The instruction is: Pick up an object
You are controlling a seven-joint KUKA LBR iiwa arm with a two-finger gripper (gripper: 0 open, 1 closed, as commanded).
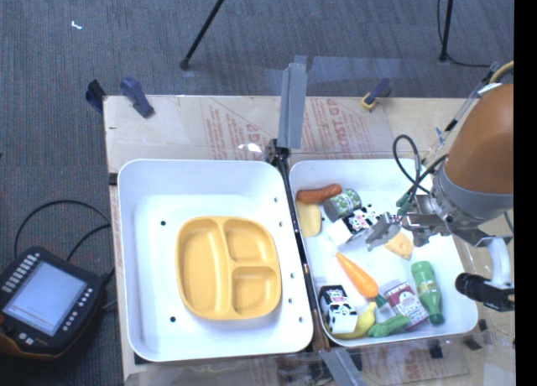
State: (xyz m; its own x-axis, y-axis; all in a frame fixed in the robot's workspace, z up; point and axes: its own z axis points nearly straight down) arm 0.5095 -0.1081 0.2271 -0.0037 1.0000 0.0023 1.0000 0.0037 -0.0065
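The right bin [382,173] holds several toy foods: a sausage [319,194], a green can [342,204], a cow-patterned carton [362,221], a pale yellow piece [309,220], an orange carrot [357,273], a green bottle [426,290] and a yellow cheese wedge [401,246]. My gripper [384,233] hangs low over the middle of this bin. It is right beside the cheese wedge and just right of the cow-patterned carton. Whether it touches the wedge is unclear.
The left bin [138,208] holds a yellow divided plate [228,267]. At the right bin's front lie a second cow carton [338,309], a banana [362,322], a red-and-white carton [401,300] and a green pickle [388,326]. A grey post [292,112] stands behind the bins.
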